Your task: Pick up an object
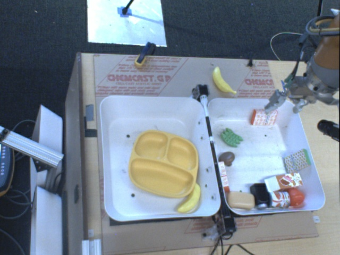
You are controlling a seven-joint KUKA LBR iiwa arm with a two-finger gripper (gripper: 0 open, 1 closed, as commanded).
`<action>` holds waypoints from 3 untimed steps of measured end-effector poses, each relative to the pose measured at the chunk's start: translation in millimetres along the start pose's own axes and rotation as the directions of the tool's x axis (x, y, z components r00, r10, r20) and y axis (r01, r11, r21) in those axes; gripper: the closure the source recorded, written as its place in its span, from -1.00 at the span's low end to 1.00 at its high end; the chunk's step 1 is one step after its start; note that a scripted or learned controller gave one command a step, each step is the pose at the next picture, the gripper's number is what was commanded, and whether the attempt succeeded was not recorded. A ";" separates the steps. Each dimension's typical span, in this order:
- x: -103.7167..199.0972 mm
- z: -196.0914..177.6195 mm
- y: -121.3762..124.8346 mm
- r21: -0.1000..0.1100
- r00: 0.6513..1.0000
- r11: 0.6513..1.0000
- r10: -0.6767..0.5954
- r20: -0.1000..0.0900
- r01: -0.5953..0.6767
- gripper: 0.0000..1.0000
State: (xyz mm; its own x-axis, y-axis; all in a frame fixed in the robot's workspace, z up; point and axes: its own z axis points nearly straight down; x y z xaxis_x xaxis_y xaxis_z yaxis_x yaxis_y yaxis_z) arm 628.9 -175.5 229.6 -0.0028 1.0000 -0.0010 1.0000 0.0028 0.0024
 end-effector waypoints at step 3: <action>-22.3 144.8 -32.2 0.001 1.000 1.000 0.002 0.001 -0.002 -1.00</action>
State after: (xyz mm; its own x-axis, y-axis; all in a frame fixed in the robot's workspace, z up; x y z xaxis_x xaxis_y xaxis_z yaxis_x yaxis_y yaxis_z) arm 597.1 -197.9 84.7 -0.0010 1.0000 -0.0018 1.0000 0.0010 0.0014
